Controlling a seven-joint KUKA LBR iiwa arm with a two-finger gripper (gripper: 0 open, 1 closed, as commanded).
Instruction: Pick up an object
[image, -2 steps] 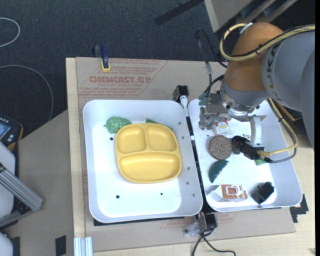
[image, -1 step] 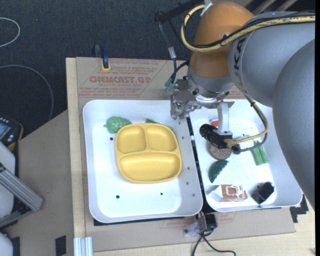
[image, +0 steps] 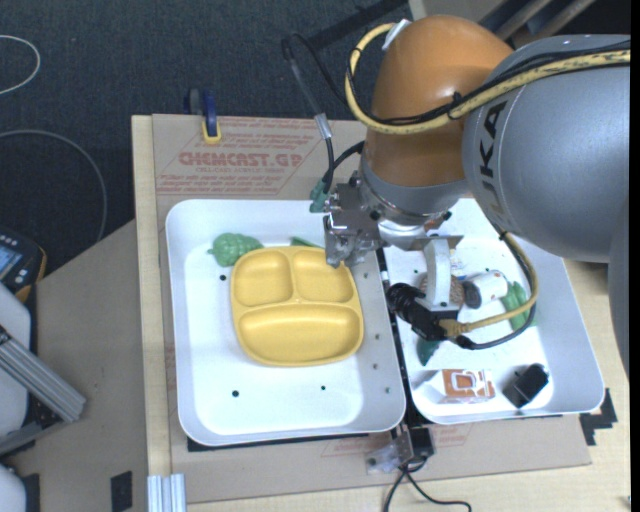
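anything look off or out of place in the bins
Nothing looks spilled or broken. The yellow divided plate sits slightly askew in the left bin, its far rim overlapping a green item. The right bin holds a loose clutter of small objects.

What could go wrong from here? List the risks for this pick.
1. The tool sits at the yellow divided plate's upper right rim, close to the left bin's right wall; it may hit the wall or slip off the thin rim.
2. The green toy touches the plate's upper left and could get shoved if the plate moves.
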